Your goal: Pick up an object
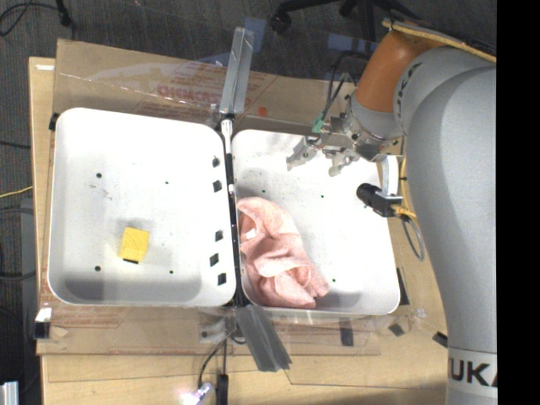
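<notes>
Cardboard-topped surface [126,66], two bins. Pink cloth [274,256] lies bunched in the right bin [371,251], against the divider; claw [321,157] hangs spread and bare beyond it, up toward the far rim. Yellow sponge [134,244] sits left of the cloth.

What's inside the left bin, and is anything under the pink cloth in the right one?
The left bin holds a yellow block. The pink cloth covers its part of the right bin, so anything beneath is hidden.

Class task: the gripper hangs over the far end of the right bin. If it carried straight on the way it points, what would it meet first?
The gripper points down and leftward, so it would probably meet the shallow white right bin on its bare floor first. The crumpled pink cloth lies nearer the camera, off that line. Depth is unclear from this view.
</notes>
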Robot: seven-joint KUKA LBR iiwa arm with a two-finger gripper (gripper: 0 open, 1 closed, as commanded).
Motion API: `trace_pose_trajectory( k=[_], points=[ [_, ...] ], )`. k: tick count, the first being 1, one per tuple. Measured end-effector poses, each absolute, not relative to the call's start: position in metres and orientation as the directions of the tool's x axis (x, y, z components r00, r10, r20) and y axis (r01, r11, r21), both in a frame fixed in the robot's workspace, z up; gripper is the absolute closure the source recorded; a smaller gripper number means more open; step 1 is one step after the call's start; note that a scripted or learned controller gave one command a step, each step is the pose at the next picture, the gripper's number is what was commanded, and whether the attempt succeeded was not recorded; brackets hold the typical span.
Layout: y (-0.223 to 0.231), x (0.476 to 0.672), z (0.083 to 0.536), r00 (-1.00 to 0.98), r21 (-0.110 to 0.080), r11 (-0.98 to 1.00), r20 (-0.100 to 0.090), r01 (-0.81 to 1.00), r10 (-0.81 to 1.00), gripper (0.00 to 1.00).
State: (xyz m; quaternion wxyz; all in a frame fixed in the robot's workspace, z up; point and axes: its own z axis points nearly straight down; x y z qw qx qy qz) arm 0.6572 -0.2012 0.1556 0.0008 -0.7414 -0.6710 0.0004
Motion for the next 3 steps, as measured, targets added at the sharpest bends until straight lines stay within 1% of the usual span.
trace_pose_trajectory(
  k=[1, 2, 3],
  points=[
    [-0.158, 0.643, 0.134, -0.079, -0.005, 0.079, 0.002, 0.997, 0.997, 0.00],
    [-0.139, 0.656, 0.092, 0.079, -0.008, -0.079, 0.002, 0.997, 0.997, 0.00],
    [-0.138, 0.656, 0.102, 0.072, -0.010, -0.072, 0.003, 0.997, 0.997, 1.00]
  ],
)
